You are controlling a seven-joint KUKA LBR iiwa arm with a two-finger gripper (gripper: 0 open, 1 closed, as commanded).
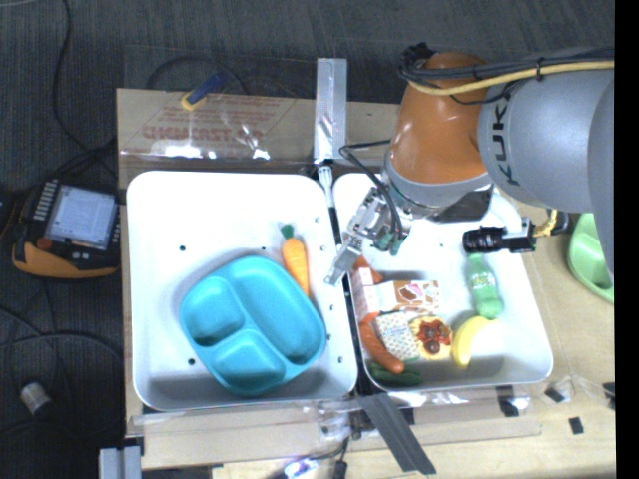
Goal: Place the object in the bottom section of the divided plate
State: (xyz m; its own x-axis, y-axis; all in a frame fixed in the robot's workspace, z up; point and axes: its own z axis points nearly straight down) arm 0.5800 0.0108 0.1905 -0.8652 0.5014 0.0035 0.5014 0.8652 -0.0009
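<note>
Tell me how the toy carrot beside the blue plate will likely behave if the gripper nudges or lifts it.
The carrot is slim and tapered, so a nudge would probably make it roll or swing in an arc. It looks like smooth moulded plastic, likely light and rigid, and may slip from a grip. It lies close against the divided plate, whose rim could stop it.

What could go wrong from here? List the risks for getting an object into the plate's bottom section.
1. The gripper hangs over the wall between the bins, near the carrot; coming down there, it could hit that wall.
2. The carrot lies against the blue divided plate, so a grab might nudge the plate.
3. The items in the right bin are packed together: banana, green bottle and food boxes. A pick there may catch two.
</note>
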